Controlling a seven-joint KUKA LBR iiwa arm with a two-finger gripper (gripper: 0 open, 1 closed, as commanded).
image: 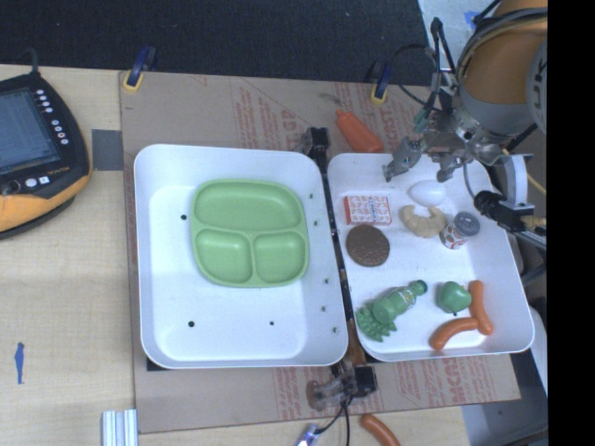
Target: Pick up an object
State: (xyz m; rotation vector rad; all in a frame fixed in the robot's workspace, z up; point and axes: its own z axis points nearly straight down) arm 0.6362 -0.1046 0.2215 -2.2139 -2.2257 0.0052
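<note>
We see 2 white bins: the left bin (pixel 158 277) carries a green divided plate (pixel 249 231), the right bin (pixel 507 277) a scatter of small things. The grey and orange arm (pixel 502 59) enters at 2 o'clock, its gripper (pixel 426 161) poised over the right bin's top edge, fingers spread apart with nothing between them. Just at 6 o'clock from it lies a white egg (pixel 429 193), touching a pale curved piece (pixel 423 220). At 9 o'clock from that sit a small printed box (pixel 368 209) and a brown disc (pixel 368 246). Toward 6 o'clock lie a green bottle (pixel 395 303) and an orange sausage (pixel 462 327).
</note>
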